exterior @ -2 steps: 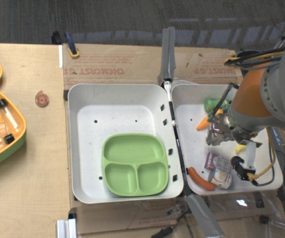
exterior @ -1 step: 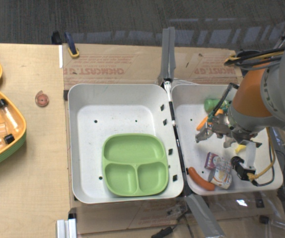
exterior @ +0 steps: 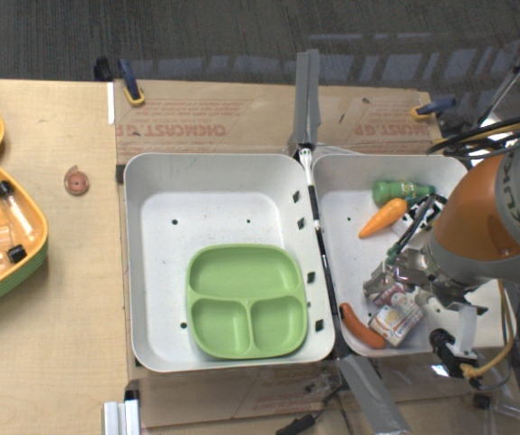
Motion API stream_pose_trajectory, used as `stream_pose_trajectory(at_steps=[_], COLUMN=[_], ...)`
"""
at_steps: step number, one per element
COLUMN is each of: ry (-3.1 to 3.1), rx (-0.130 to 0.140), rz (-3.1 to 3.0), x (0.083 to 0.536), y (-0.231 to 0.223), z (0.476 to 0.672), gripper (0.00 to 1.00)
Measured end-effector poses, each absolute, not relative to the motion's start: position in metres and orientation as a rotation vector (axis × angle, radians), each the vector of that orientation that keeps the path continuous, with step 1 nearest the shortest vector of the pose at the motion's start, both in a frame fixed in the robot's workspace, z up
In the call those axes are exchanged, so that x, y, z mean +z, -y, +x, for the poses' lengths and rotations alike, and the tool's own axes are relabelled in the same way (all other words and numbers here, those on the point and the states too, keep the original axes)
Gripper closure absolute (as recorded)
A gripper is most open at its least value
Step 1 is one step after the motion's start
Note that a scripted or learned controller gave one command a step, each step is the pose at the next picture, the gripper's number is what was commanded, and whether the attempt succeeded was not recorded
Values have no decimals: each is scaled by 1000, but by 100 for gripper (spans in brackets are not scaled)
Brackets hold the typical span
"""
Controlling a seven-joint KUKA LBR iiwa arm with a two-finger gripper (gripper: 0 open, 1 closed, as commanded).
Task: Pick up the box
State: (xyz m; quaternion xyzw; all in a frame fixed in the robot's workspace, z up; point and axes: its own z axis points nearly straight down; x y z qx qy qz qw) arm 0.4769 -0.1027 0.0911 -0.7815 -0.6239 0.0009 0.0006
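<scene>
The box [exterior: 398,319] is small, with a pale pink and white label, and lies tilted near the front edge of the right bin [exterior: 341,208]. My gripper [exterior: 389,281] hangs low over the box's upper left corner, reaching in from the right. Its metal tip overlaps the box's edge, so whether they touch is unclear. The grey arm with its orange band [exterior: 477,220] covers the right part of that bin.
In the right bin, a red sausage [exterior: 361,326] lies just left of the box. An orange carrot [exterior: 382,217] and a green bottle [exterior: 398,189] lie further back. A green divided plate [exterior: 247,299] sits in the left bin [exterior: 151,243]. A yellow tray [exterior: 2,234] of vials stands far left.
</scene>
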Motion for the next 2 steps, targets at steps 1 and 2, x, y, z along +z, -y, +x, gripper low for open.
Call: stream_pose_trajectory(at_steps=[1,2], ry=[2118,2155], rx=[3,2], rz=[-2318,-2284], x=[91,91], y=[122,118], z=[477,491], gripper=[0,0])
